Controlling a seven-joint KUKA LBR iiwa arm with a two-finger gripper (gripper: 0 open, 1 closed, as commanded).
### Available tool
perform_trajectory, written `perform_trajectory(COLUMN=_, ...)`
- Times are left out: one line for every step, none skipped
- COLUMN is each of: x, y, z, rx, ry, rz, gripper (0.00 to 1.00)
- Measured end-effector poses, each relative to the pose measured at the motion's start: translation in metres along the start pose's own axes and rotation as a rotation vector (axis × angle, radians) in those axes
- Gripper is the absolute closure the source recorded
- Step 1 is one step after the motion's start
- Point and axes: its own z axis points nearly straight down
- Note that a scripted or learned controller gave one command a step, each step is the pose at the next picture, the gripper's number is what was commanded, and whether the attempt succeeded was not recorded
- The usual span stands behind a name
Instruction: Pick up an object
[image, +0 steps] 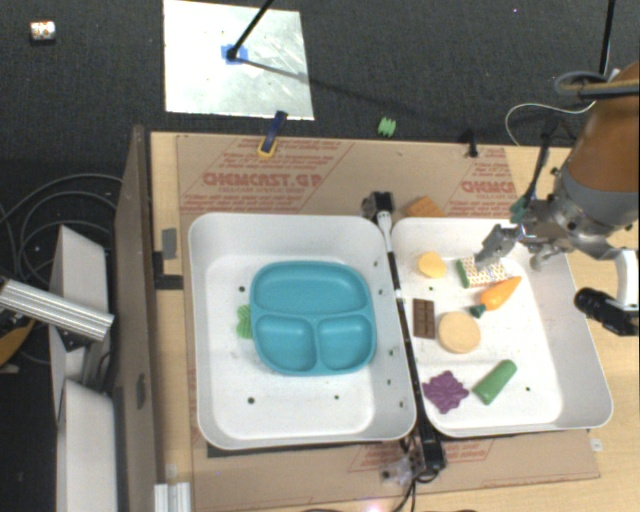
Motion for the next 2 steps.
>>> perform_trajectory(x=-0.042, y=0.018, z=0.093, rx=0.005, ry=0.000, rz=0.004, gripper=0.00)
perform_trajectory(x=-0.058, y=0.022, z=0.171, rx=0.004, ry=0.000, rz=0.003, gripper=0.00)
